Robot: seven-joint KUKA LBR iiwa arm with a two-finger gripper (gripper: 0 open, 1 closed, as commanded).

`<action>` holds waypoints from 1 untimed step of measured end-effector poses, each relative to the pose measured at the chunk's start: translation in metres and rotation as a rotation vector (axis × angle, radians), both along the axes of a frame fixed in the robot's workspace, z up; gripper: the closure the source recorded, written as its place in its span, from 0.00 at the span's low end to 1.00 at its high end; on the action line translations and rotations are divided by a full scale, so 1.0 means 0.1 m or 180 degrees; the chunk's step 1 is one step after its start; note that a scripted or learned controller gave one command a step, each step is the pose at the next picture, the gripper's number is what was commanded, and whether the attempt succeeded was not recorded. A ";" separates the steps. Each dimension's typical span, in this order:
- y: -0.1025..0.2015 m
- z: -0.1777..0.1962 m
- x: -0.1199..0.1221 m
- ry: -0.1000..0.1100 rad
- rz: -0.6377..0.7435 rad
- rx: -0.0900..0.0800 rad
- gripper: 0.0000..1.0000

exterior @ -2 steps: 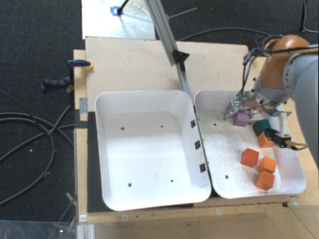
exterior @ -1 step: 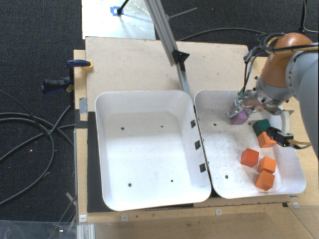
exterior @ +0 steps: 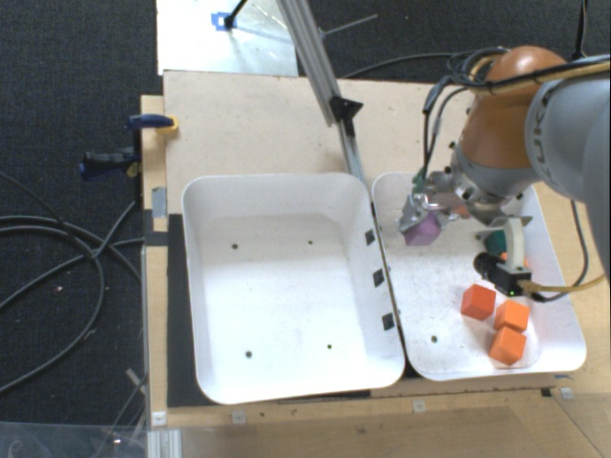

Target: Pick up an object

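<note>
Gripper [exterior: 422, 214] sits low over the right bin [exterior: 563, 351], at its upper left near the divide between bins. A purple block [exterior: 422, 229] shows directly at the gripper's tip; whether it is clamped or merely touched cannot be told, as the wrist hides how the gripper stands. Three orange cubes [exterior: 478, 301] [exterior: 512, 316] [exterior: 507, 345] lie clustered toward the bin's lower right, well apart from the gripper. In my judgement the purple block is the chosen object because it sits alone. The left bin [exterior: 286, 198] lies just beside it on the table [exterior: 248, 122].
</note>
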State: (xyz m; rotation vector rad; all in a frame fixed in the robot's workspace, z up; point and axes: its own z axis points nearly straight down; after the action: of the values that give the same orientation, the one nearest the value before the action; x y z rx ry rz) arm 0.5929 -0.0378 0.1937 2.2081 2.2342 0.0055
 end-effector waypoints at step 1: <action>0.74 -0.04 -0.54 0.0023 0.0004 0.0006 1.00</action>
State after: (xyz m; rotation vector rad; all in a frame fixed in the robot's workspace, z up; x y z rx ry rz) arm 0.5388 0.0366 0.1895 2.2113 2.2401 -0.0006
